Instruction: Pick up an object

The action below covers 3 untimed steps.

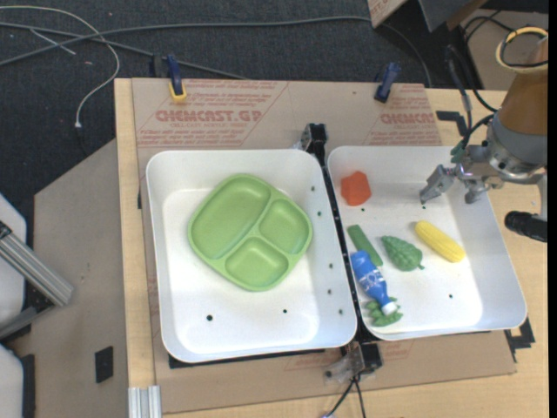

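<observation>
- Camera view looks down at a slant on a bench (139, 259) topped with brown board, and on two shallow white bins set side by side upon it.
- Left bin (174, 320) holds a green divided plate (251, 231), lying flat and turned at an angle, with three compartments showing.
- Right bin (487, 294) holds several small things, all resting on its floor.
- An orange block (354, 187) sits near the upper left corner of the right bin, just beside the wall shared with the left bin.
- Below it a long green pod (365, 244) lies at a slant, and a leafy green piece (402, 253) lies just beside it to the right.
- A yellow corn cob (439, 240) lies at a slant to the right of the leafy piece, near it but apart.
- A blue bottle (371, 282) lies on its side toward the bin's lower left; its lower end touches a small green piece (386, 316) near the front wall.
- From the right, the arm reaches in, its orange band (527, 103) above the grey wrist.
- Gripper (453, 187) hangs over the upper right part of the right bin, above the corn cob and well to the right of the orange block.
- Its fingers stand apart, with nothing between them; one fingertip (432, 190) points down and to the left.
- Two blue clamps (177, 81) grip the board's far edge, and cables trail over the dark floor beyond.
</observation>
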Each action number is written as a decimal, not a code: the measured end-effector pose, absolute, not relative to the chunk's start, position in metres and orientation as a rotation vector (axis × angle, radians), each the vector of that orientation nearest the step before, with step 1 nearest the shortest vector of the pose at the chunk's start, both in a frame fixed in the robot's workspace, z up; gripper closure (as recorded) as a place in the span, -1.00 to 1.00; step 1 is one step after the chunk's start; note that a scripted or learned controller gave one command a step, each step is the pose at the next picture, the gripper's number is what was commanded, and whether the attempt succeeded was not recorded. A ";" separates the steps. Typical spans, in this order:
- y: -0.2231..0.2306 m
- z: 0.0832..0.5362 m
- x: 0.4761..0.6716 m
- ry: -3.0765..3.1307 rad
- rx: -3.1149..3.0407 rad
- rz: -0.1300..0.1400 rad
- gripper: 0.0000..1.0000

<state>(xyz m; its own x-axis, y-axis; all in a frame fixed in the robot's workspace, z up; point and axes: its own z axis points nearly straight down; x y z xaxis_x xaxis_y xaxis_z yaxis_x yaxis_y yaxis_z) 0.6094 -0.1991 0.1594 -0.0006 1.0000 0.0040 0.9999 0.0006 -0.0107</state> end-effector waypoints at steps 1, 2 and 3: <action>-0.197 0.093 0.608 -2.214 -2.213 0.008 -1.00; -0.198 0.107 0.611 -2.218 -2.217 0.003 1.00; -0.201 0.150 0.617 -2.224 -2.223 -0.002 1.00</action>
